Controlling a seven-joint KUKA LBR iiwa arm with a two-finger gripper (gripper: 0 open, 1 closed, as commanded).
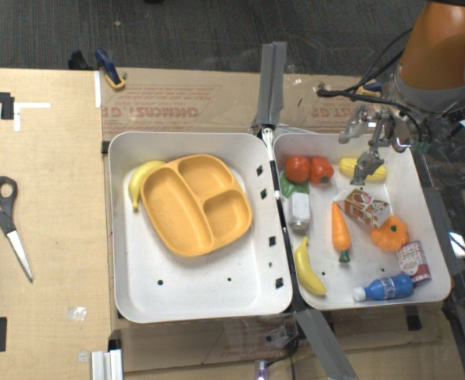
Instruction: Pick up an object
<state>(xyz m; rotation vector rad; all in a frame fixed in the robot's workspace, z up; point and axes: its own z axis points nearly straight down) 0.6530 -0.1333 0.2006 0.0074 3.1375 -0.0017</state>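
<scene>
A robotics lab or test workshop, to judge by the plywood bench [42, 236] marked with black tape, flattened cardboard [184, 105] under two white bins [192, 299], scissors [6, 220] lying loose, a clamp [109, 70], and dark carpet [177, 14] behind.

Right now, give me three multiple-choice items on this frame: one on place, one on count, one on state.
1. Where is the plate?
A. left bin
B. right bin
C. bench

2. How many bananas show?
A. one
B. two
C. four

3. How does the bottle rest?
A. upright
B. on its side
C. on the plate

Answers:
1 A: it sits in the left bin.
2 B: one beside the plate, one in the right bin.
3 B: it lies flat near the front wall.
</scene>
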